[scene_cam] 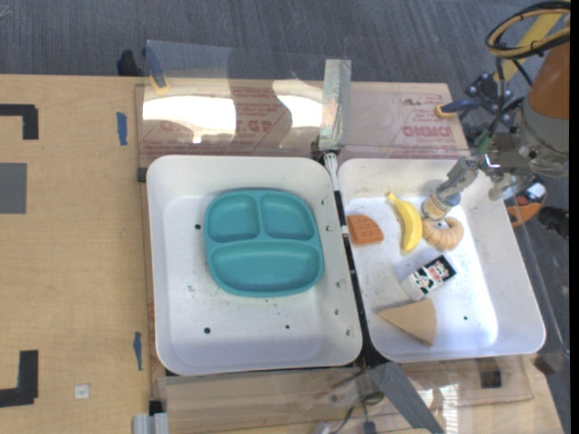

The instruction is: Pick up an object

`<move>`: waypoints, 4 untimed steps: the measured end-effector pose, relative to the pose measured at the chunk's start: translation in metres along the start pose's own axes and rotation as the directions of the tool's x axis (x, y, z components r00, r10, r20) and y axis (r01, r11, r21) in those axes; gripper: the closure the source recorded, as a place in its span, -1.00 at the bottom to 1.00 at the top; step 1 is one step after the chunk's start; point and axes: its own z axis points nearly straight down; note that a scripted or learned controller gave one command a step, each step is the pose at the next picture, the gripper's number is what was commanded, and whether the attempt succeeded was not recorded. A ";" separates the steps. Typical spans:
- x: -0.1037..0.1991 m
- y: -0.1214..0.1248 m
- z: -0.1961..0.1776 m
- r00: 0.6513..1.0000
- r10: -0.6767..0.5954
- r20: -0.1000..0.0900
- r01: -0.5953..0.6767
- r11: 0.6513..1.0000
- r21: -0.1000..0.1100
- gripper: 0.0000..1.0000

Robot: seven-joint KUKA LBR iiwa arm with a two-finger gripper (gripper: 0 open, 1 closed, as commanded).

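Gripper (441, 204) is seen low in right bin (516, 333), grip state indiscernible | doughnut (444, 233) lies directly beneath | banana (407, 222) just beside, leftward

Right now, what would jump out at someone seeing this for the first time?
The big teal plate in the left bin grabs the eye first. In the right bin, a yellow banana lies next to a donut, with the tool right above the donut.

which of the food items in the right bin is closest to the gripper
The beige doughnut: the gripper hangs right over its upper edge. The banana lies just left; the waffle and wedge sit farther off.
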 end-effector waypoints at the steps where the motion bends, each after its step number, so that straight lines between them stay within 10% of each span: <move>1: 0.046 -0.015 0.125 1.000 -0.017 -0.003 0.017 1.000 0.012 -1.00; 2: 0.044 -0.011 0.108 1.000 -0.014 0.001 0.014 1.000 -0.004 1.00; 3: 0.056 -0.024 0.151 0.898 0.440 -0.002 -0.440 0.898 -0.007 1.00; 4: 0.052 -0.094 0.151 0.907 0.421 -0.002 -0.421 0.907 -0.005 1.00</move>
